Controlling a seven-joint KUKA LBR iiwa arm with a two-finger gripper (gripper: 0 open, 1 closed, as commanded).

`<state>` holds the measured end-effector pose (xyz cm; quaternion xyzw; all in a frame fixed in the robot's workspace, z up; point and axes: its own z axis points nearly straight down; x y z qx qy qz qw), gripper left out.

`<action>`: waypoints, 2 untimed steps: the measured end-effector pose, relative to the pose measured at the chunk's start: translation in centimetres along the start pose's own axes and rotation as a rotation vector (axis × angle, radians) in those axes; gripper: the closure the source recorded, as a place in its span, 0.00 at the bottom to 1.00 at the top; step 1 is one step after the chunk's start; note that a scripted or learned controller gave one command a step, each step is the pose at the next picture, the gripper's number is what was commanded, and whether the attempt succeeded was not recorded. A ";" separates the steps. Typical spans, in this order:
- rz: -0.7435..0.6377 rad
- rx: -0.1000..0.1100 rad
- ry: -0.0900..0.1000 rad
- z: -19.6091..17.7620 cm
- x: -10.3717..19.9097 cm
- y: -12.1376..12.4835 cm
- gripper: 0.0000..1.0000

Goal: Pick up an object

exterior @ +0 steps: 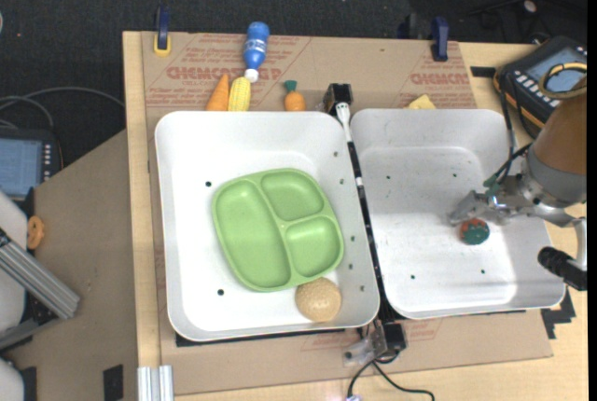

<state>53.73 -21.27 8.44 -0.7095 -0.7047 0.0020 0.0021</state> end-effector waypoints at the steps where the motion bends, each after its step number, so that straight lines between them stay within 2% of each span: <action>1: -0.006 -0.007 -0.001 -1.1 0.3 0.4 1.00; 2: -0.018 -0.017 0.001 -7.6 9.6 5.0 1.00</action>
